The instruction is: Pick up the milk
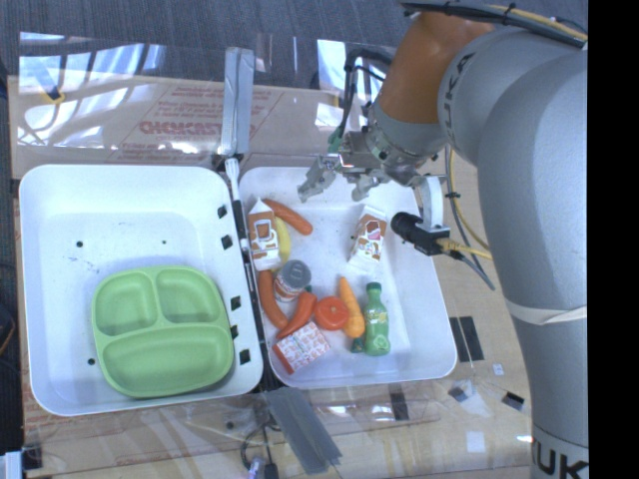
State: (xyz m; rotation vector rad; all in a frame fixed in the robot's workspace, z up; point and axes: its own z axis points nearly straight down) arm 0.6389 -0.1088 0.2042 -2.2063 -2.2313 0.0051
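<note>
Milk carton (368,239) lying in right bin (424,362), just below claw (339,180).

Likely light, thin-walled and easily dented; smooth printed faces probably slippery, so best gripped across the narrow flat sides near mid-body. Claw spread, pinching nothing, hovering over the bin's far rim above the carton. Similar second carton (263,234) left of the milk, against the bin's left wall beside a carrot (289,216); labels too small to read. Claw fingertips partly blurred against white bin floor.

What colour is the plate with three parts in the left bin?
Light green. The plastic divided plate shows clearly in the camera view, lying in the left white bin.
</note>
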